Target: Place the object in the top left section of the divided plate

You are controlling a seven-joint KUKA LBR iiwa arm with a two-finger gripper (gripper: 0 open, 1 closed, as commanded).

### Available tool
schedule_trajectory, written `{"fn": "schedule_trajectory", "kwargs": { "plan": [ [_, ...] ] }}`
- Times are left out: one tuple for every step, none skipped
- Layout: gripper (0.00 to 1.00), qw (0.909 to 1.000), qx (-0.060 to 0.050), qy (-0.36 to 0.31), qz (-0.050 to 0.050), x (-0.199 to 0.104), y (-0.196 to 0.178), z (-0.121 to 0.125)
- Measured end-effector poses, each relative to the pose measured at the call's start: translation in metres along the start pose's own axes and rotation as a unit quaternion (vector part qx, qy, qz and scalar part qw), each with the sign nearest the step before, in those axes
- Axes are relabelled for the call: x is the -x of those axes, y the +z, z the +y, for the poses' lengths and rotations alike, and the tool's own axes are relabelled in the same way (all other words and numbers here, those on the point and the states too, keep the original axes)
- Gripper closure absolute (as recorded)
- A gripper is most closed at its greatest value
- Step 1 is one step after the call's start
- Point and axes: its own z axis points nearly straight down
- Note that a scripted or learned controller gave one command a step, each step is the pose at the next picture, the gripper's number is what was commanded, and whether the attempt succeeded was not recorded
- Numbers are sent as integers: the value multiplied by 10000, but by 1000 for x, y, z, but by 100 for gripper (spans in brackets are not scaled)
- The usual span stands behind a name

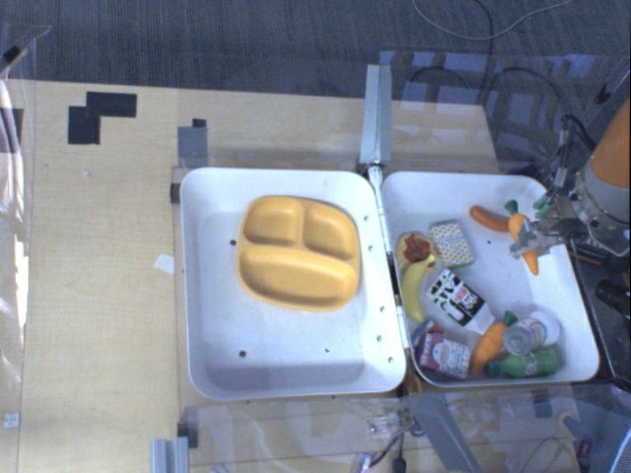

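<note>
Carrot [530, 254] sits pinched in my fingers [528, 241] at frame right; plate [298, 250], frame centre, has its top-left section unfilled.

The light is bright and even, like it comes from above. The two white bins [286, 363] shine the most, and the left one looks a bit washed out. Soft, small shadows sit under the yellow plate [299, 252] at about 6 o'clock. Clear plastic walls [25, 215] at 9 o'clock and 1 o'clock give pale, milky glare. The picture is a little fuzzy everywhere. Small things at 4 o'clock are hard to make out.
</note>
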Motion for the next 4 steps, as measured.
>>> {"fn": "schedule_trajectory", "kwargs": {
  "plan": [
    [100,9993,5,-383,9,-113,-63,18],
    [100,9993,8,-377,3,-125,-157,-3],
    [100,9996,-18,-295,10,-161,12,-33],
    [100,9961,-13,-881,11,-229,12,41]
  ]
}}
